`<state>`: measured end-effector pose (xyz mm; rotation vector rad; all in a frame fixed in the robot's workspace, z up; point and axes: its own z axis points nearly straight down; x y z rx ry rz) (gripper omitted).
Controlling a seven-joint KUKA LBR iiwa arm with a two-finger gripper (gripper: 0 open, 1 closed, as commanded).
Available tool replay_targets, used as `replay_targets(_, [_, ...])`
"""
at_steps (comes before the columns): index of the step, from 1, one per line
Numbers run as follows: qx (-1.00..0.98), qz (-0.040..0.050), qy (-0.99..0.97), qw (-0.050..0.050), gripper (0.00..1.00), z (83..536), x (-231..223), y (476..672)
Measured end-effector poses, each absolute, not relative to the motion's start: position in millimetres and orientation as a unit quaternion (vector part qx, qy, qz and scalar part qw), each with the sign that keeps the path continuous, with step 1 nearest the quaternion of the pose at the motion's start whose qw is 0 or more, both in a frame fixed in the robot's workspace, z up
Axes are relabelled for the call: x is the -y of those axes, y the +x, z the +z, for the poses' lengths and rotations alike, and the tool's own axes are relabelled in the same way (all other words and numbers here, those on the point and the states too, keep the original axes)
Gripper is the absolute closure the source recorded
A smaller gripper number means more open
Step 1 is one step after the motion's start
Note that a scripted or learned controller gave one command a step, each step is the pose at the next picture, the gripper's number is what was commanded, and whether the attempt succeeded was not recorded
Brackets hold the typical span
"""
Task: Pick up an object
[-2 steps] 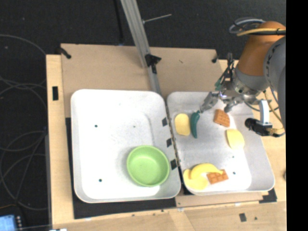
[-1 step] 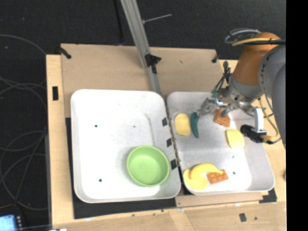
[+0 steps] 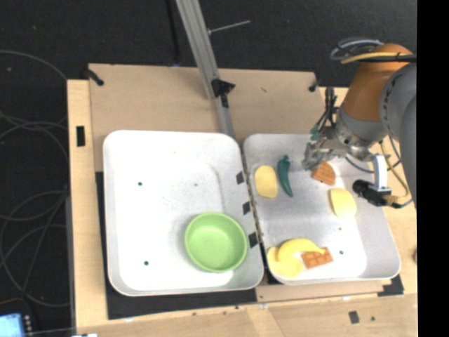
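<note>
— Orange wedge (image 3: 324,173), lying in the right bin (image 3: 365,262) just under the gripper (image 3: 315,156): looking light, stiff, probably slick.
— Finger state? Cannot tell. I'm suggesting pinching its flat sides.

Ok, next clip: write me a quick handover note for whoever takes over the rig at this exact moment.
Gripper: low over the upper right part of the right bin, right beside the orange piece; nothing visibly held, finger state unclear.
Right bin: orange piece under the wrist, teal pepper-like item next to a pale yellow piece, another pale yellow piece toward the right wall, and a yellow item with an orange waffle-like piece at the near edge.
Left bin: green bowl.
Done: approach only.
Left: grasp and lift an object, probably the orange piece.
</note>
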<state>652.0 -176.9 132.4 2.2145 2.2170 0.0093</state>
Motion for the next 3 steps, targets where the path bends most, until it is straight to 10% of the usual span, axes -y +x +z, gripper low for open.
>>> replay_targets(3, [-0.708, 0.0004, 0.706, 0.000, 1.00, 209.2, 125.8, 644.4])
